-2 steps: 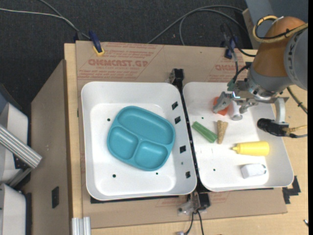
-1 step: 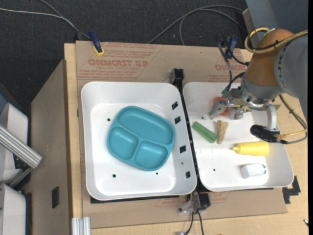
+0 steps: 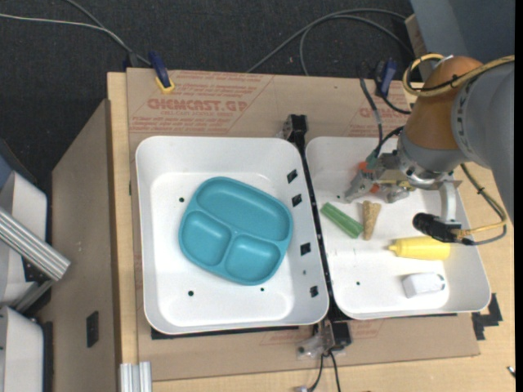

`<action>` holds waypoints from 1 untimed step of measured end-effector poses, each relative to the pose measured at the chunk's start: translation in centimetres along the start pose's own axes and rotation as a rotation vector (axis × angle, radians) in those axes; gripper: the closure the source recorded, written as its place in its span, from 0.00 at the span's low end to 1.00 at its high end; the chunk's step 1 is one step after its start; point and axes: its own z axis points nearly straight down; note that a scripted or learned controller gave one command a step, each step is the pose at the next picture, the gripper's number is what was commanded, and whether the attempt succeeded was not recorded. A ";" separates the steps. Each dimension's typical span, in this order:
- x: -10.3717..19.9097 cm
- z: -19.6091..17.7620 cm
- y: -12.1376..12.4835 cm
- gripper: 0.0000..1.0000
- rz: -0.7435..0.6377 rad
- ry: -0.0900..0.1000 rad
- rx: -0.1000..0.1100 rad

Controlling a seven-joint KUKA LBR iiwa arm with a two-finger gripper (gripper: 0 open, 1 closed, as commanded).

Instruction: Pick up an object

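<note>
In right bin [image 3: 470,296], near top wall: claw [image 3: 369,180] hangs low; whether fingers spread or pressed together, cannot tell. Nothing visibly pinched. Just below: cone [image 3: 371,217], green piece [image 3: 341,220], close together; risk claw straddles both or nudges one aside. Farther out: yellow bottle [image 3: 421,249], rounded, likely to roll; white block [image 3: 422,284] flat, hard to grip. Left bin: blue tray [image 3: 235,229], well apart.

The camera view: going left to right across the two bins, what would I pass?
Blue divided tray → green piece → tan cone → yellow bottle. The white block overlaps the bottle's span, so it is left out.
</note>
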 end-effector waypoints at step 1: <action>0.0 -1.3 0.1 1.00 0.000 0.000 -0.004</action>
